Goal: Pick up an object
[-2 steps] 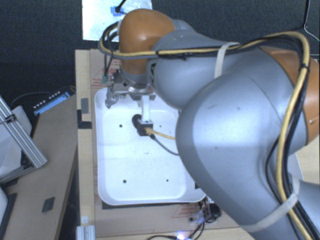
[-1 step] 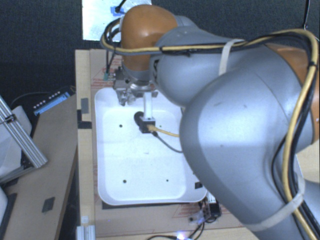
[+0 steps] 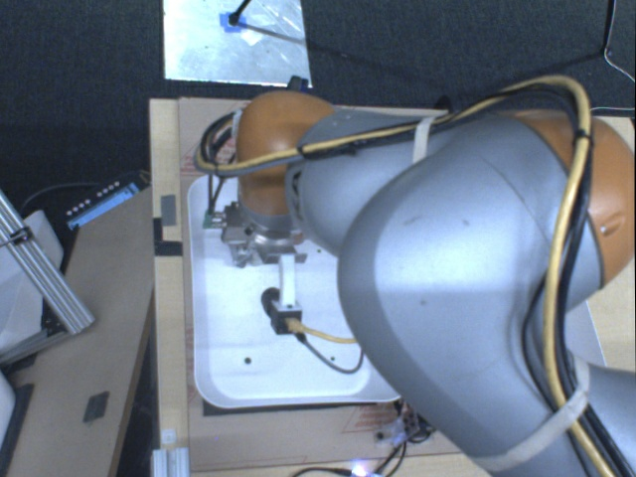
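Note:
My gripper (image 3: 242, 254) hangs low over the far left part of the left white bin (image 3: 214, 366), below the orange wrist band (image 3: 270, 147). Its metal body is close to the bin's floor. The grey arm (image 3: 467, 266) covers the middle and right of the view and hides the right bin and most of what lies under it. No loose object shows near the gripper; a tiny dark speck (image 3: 246, 360) sits on the bin's floor toward the front.
The left bin rests on a cardboard-coloured bench (image 3: 164, 296). An aluminium rail (image 3: 40, 266) slants at the far left. A shiny square sheet (image 3: 234, 23) lies beyond the bench at the top.

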Controlling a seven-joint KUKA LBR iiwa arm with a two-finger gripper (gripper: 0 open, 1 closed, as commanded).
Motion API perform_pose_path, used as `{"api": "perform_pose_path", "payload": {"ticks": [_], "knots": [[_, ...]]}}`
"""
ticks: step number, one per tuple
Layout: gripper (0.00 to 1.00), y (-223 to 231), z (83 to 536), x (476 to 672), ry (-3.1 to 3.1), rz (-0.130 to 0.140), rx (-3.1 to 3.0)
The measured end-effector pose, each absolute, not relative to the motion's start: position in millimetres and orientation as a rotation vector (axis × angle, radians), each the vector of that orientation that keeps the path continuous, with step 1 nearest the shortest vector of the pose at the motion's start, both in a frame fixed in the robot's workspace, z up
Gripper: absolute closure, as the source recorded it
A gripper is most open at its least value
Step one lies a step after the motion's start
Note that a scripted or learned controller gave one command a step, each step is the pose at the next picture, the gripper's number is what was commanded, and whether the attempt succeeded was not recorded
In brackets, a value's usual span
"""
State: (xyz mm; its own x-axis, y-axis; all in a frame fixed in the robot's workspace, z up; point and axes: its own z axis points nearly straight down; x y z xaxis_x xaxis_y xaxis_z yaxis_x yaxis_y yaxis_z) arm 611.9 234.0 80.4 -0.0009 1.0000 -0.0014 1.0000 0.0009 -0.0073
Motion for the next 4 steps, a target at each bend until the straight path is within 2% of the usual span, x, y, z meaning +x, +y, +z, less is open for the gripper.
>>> {"api": "perform_pose_path", "payload": {"ticks": [1,2,3,4], "knots": [[1.0,235,222,673.2,-2.234,-0.028,-2.223],[1.0,234,78,588.1,-2.22,0.01,-2.217],[1.0,235,121,539.3,-2.222,0.001,-2.218],[1.0,183,253,487.4,-2.221,-0.015,-2.226]]}}
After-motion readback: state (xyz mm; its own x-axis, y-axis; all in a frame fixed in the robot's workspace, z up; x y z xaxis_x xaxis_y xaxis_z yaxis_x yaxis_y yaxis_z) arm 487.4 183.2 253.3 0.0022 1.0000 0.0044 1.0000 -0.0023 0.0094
